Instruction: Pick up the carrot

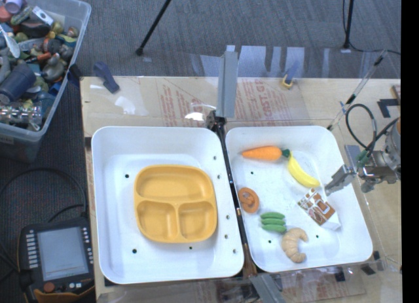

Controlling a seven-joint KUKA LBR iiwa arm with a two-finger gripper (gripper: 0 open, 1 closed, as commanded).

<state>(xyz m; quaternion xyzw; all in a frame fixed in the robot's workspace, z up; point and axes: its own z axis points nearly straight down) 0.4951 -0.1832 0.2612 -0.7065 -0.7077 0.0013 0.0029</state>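
The carrot (pixel 262 154), orange with a green top, lies on its side near the back of the right bin (pixel 357 230), green end pointing right. My gripper (pixel 338 180) sits low over that bin's right edge, well right of the carrot and a little nearer the front. It is just above and to the right of a brown and white carton (pixel 318 209). The banana (pixel 302 172) lies between the gripper and the carrot. Nothing shows in the gripper.
The right bin also holds a brown pretzel (pixel 248 199), a green pea pod (pixel 273 222) and a croissant (pixel 295 244). A yellow divided tray (pixel 175 203) lies in the left bin (pixel 111 164). A clear box of clutter (pixel 33 53) stands at far left.
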